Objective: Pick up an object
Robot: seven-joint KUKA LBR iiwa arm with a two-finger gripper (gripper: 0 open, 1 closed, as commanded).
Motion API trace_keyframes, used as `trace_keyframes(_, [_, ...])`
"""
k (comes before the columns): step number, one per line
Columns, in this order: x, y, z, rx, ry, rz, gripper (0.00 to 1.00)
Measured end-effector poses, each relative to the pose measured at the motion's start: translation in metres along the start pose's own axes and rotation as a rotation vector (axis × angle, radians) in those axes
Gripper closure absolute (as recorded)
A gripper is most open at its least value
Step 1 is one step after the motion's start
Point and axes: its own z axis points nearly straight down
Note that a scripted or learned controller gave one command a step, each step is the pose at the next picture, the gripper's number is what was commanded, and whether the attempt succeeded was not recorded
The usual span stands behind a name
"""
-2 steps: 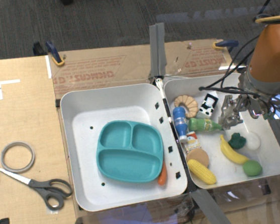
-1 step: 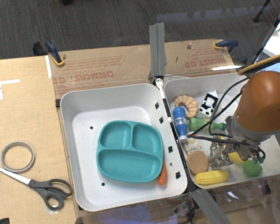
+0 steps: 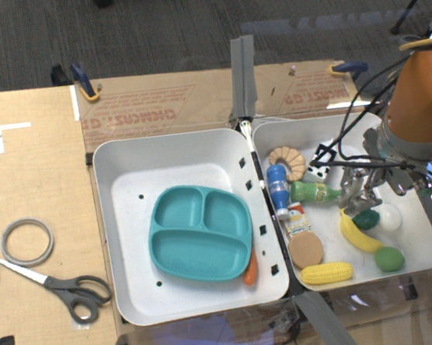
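claw [image 3: 357, 199] lowered into the right bin [image 3: 425, 255], finger spread not discernible, tips seen just above a dark green object [image 3: 367, 219], banana [image 3: 359, 234] just left, green ball [image 3: 390, 258] nearer, teal plate [image 3: 200, 233] in left bin [image 3: 115, 180]

The left bin [image 3: 114, 172] has bare floor along its far edge, beyond the teal plate [image 3: 200, 234]. The right bin [image 3: 423, 258] is crowded: bottle [image 3: 279, 187], banana [image 3: 359, 234] and corn [image 3: 327, 273] lie close together.
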Motion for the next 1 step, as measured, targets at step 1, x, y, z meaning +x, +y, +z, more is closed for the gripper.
trace_keyframes(1, [0.0001,0.0001,0.0001,0.000,0.001,0.000,0.00])
